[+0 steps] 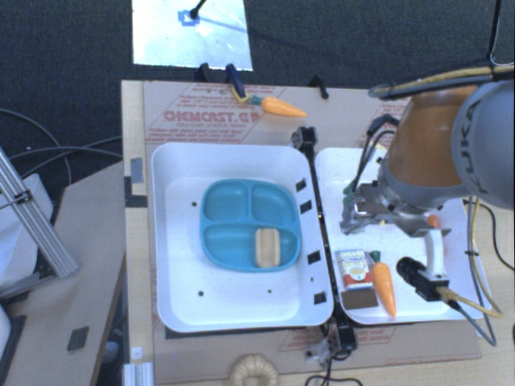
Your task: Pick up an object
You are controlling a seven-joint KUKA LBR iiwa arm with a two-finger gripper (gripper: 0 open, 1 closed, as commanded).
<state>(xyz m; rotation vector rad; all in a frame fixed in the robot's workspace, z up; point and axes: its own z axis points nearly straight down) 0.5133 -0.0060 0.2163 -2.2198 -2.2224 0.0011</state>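
Note:
In the right bin, near its front left corner, lie a small orange and white carton, a brown block just in front of it, and an orange toy carrot to their right. My gripper hangs over the bin's left side, just behind the carton and apart from it. The grey and orange arm covers the middle and back of that bin. I see nothing between the gripper's tips.
The left bin holds a blue divided plate with a tan bread-like piece in its front right compartment. A second toy carrot lies on the cardboard behind the bins. A black-clipped divider separates the bins.

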